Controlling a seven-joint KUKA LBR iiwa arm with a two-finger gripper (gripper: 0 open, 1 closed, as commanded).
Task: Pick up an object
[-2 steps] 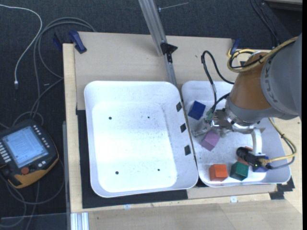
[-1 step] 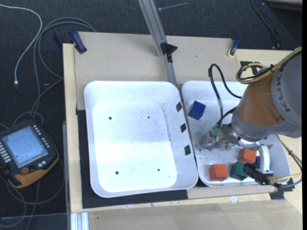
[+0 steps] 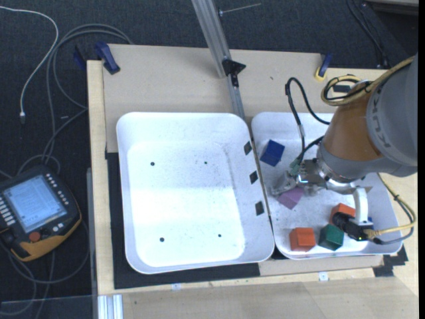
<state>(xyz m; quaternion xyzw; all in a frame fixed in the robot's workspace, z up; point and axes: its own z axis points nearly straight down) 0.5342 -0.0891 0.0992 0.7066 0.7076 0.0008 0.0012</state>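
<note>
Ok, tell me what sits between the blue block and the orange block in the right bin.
In the camera view, the purple block lies between the blue block and the orange block, with the gripper right at its upper edge.

Bins [image 3: 179,128]: white plastic, smooth, faint sheen, left one speckled with dark flecks. Worktop [image 3: 166,78]: matt, pale wood-look board. Post [image 3: 207,18]: bare ribbed metal. Arm [image 3: 392,111]: smooth grey casing, satin orange band [image 3: 348,135]. Blocks [image 3: 272,152]: matt, solid colour. Floor [image 3: 40,78]: dark rough carpet.
</note>
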